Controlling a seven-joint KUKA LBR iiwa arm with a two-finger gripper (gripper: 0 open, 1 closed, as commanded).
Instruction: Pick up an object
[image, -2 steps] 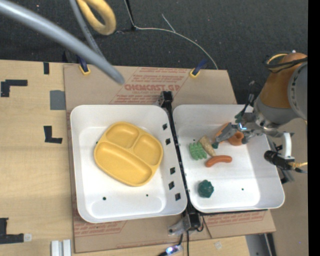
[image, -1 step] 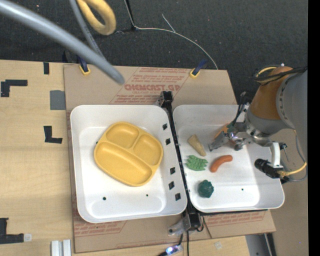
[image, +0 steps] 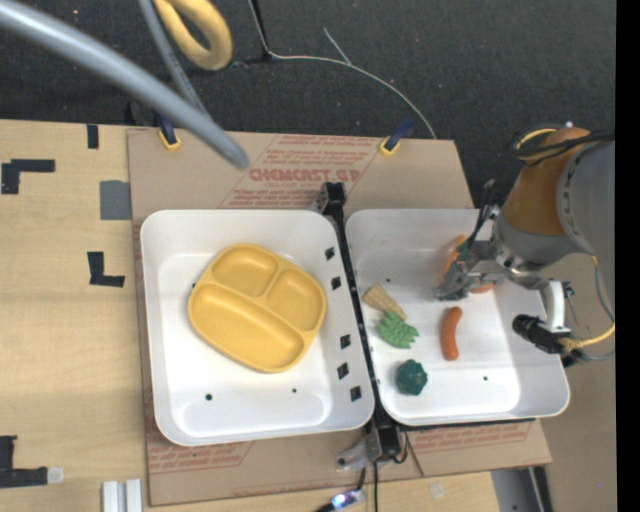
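Observation:
In the right bin (image: 520, 400) lie a tan wedge (image: 381, 298), a green leafy piece (image: 397, 330), an orange-red sausage (image: 451, 332) and a dark green round piece (image: 411, 376). An orange object (image: 482, 284) lies near that bin's upper right and is partly hidden by the arm. My gripper (image: 456, 280) is low in the bin, right at the orange object's left side and above the sausage. Whether it touches or holds anything cannot be made out.
The left bin (image: 170, 400) holds a yellow divided plate (image: 258, 305). A black divider (image: 345, 300) runs between the bins. The arm's grey body with its orange band (image: 545, 195) overhangs the right bin's right side. A grey hose (image: 130, 70) crosses the upper left.

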